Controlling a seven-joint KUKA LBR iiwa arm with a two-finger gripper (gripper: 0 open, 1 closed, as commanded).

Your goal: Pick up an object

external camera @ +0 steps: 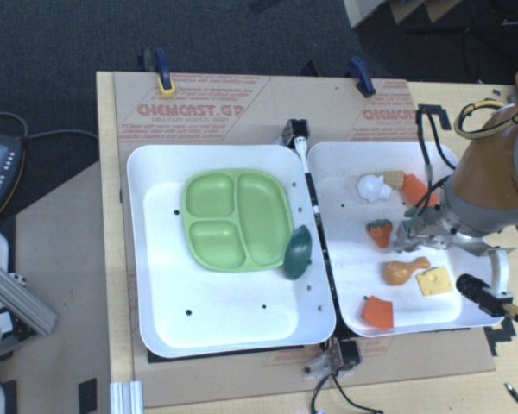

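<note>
Partly arm-hidden: orange obj (pixel 413 189).

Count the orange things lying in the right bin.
3, perhaps more under the arm: an orange block near the front rim, an orange lump mid-bin, and an orange piece towards the back.

Arm posture, overhead view.
Arm (pixel 492 175) enters from 3 o'clock, orange band above the wrist; gripper (pixel 408 235) points toward 9 o'clock, lowered over the bench.

Arm (pixel 492 179) cut off at right edge; orange block (pixel 417 190) partly hidden.
</note>
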